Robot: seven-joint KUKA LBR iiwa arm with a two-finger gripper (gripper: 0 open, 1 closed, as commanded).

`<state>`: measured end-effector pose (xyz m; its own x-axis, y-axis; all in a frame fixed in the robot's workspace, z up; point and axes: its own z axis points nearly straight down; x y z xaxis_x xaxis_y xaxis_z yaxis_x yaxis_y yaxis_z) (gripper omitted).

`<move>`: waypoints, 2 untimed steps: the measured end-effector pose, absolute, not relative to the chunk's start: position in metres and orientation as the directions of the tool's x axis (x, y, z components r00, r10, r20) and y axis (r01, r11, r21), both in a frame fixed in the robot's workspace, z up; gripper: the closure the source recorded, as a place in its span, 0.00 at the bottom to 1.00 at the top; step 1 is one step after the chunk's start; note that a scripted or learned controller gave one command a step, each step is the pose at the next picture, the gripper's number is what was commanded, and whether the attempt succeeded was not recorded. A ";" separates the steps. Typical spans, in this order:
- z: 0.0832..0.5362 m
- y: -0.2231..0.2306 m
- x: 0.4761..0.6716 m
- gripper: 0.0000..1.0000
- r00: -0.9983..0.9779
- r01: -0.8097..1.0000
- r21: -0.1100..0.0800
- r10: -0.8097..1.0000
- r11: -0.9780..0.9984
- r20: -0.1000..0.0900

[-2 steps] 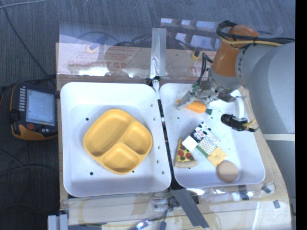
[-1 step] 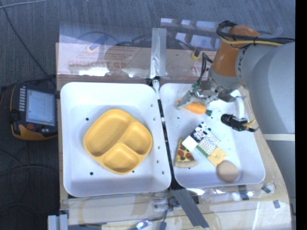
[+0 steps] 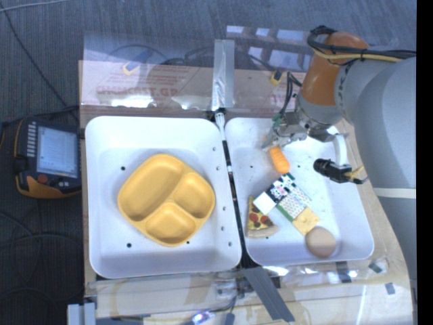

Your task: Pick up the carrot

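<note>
- Carrot [image 3: 279,159] in the right bin [image 3: 352,239], upper-left part, lying flat on the white floor.
- Long axis running from upper left to lower right at a slight slant; which end is the tip too small to tell.
- Tool [image 3: 287,131] just above the carrot's upper end, near the bin's back wall; whether open or closed cannot be told, and nothing seen held in it.
- Orange-banded arm [image 3: 325,73] coming in over the back right corner of the bin.
- Small black part [image 3: 333,169] hanging to the right of the carrot, apart from it.
- Bare bin floor to the carrot's left, up to the divider between the bins.
- Black-and-white patterned carton [image 3: 289,196] just below the carrot's lower end, near but apart.
- Pizza slice [image 3: 260,222] lower left, egg [image 3: 321,242] at the lower right, both well apart from the carrot.
- Left bin [image 3: 95,249] with a yellow divided plate [image 3: 166,198] in the middle.
- Handheld control pad [image 3: 46,158] on the floor left of the worktop.
</note>
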<state>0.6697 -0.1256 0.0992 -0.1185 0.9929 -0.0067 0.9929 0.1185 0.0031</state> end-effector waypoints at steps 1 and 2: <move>0.184 -0.075 0.669 1.00 -0.306 0.952 -0.001 0.952 0.306 -0.003; 0.188 -0.103 0.660 1.00 -0.498 0.867 -0.002 0.867 0.498 -0.002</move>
